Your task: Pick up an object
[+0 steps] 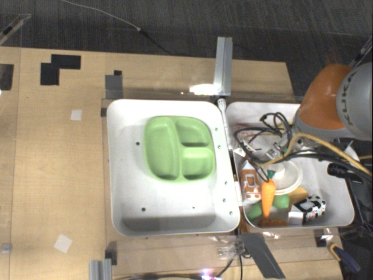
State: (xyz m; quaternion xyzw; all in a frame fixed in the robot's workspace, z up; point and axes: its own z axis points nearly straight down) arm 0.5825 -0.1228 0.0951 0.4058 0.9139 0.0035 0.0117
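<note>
Camera view. We are looking down on the bench [52, 174] as the grey arm [356, 101] is reaching in from the right, its orange band [323, 101] sitting above the wrist. The claw [259, 151] is hanging over the upper left part of the right bin [345, 219], half buried under a tangle of dark cables [274, 127]. We cannot tell whether it is spread or pressed together, and we are seeing nothing pinched in it (the cables are masking its tip).

The candidate objects are all lying in the right bin, on the near side of the claw. An orange carrot [267, 198] with a green top is standing closest, just below the claw and pointing away from it. A white bowl [287, 177] is resting just beside the carrot, below and to the right of the claw. An orange-printed card [250, 182] is lying directly below the claw, against the bin's left wall. Green pieces [282, 202] are sitting under and beside the carrot's tip. Farther off, toward the bin's lower right corner, a black-and-white block [313, 207] is lying next to a tan block [298, 194].

To the claw's left, well apart from it, a green divided plate [178, 147] is lying in the left bin [116, 174]. A metal post [224, 66] is rising behind the claw, between the two bins.
</note>
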